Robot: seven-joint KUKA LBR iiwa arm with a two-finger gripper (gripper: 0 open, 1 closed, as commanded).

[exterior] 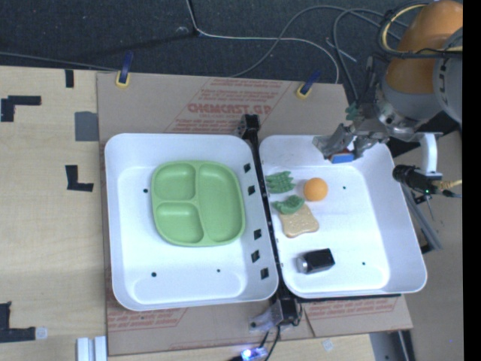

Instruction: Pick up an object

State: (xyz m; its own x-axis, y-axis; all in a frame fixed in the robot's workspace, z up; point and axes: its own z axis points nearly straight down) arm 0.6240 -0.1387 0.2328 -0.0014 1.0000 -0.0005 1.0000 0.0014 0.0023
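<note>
Pincer [342, 147] is seen at upper right of frame; its state cannot be told. Orange ball [316, 189]: judged light, smooth, roll-prone; best gripped across its middle.

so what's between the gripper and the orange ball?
Camera view: bare white bin floor between gripper and orange ball. Nothing lies in that stretch.

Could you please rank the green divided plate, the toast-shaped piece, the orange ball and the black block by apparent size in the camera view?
1. Green divided plate
2. Toast-shaped piece
3. Black block
4. Orange ball
The block and ball look close.
</note>
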